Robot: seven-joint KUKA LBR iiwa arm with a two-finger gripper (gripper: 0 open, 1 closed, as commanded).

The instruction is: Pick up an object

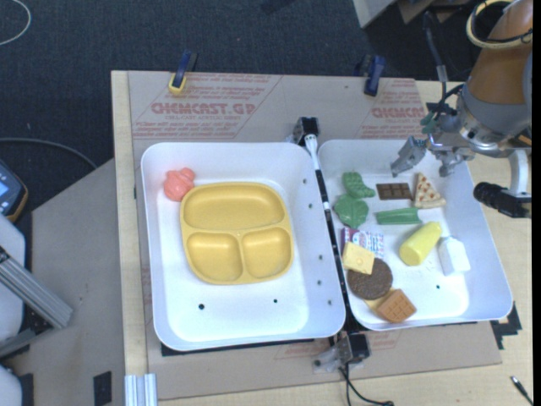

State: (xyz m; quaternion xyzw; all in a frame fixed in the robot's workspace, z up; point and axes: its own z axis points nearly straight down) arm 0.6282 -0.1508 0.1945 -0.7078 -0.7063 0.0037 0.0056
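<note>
My gripper [428,159] hovers over the back of the right bin [482,290], open, with nothing between its fingers. Just below it lie a brown chocolate piece [393,192] and a pizza slice [428,191]. Further forward in the same bin are two green leafy pieces [352,200], a green bean [397,216], a yellow cylinder [420,244], a white block [453,255], a cheese wedge [358,258], a dark round cookie [369,281] and an orange cracker [395,305].
The left bin [161,294] holds a yellow divided tray [237,231] and a pink toy [178,183] at its back left corner. A black divider strip [321,201] runs between the bins. Clamps [180,73] grip the board's far edge.
</note>
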